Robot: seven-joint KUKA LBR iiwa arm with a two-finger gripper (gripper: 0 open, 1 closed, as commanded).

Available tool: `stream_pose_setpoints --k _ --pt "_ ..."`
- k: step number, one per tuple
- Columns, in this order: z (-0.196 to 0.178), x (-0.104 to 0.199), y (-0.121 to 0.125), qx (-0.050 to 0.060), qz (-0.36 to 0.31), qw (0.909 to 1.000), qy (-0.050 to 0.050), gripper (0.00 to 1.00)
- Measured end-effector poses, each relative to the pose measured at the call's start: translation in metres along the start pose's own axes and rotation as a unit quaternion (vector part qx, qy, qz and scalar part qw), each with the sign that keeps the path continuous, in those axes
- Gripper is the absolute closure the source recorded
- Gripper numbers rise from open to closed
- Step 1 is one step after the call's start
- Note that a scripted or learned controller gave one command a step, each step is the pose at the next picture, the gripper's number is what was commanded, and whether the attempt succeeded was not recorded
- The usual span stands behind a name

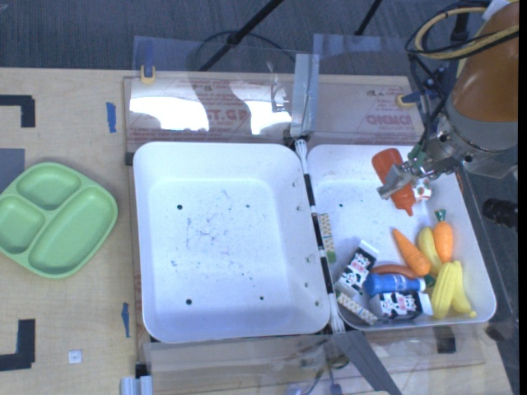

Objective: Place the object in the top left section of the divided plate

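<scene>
Orange object [394,177] beside jaws [409,174] (touching).

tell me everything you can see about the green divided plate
The green divided plate looks like matte plastic, rounded, with raised ridges splitting it into three sections: two small ones at its upper and left side, one large one at lower right. It lies flat on the wooden bench, left of both white bins, apart from them, with nothing in it.

Left bin [222,229] floor bare and open for passage, green divided plate [56,218] unobstructed on the bench [66,319] well left of it, right bin [354,196] crowded along its lower right by carrots [428,245], bananas [449,286], cartons [358,271], upper-left floor free.
</scene>
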State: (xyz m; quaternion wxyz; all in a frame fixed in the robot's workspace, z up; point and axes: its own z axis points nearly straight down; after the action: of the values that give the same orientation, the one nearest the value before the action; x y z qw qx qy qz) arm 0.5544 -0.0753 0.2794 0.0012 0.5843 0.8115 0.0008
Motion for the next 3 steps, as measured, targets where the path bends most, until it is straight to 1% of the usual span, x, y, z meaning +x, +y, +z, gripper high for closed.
stream_pose_setpoints --k 1,2,3 --pt "-0.056 -0.006 0.017 0.000 0.094 0.9956 -0.001 1.00" --pt "-0.077 0.038 -0.066 0.002 0.025 0.9997 0.000 1.00" --pt "-0.150 0.030 -0.042 0.001 0.092 0.9957 -0.001 1.00"
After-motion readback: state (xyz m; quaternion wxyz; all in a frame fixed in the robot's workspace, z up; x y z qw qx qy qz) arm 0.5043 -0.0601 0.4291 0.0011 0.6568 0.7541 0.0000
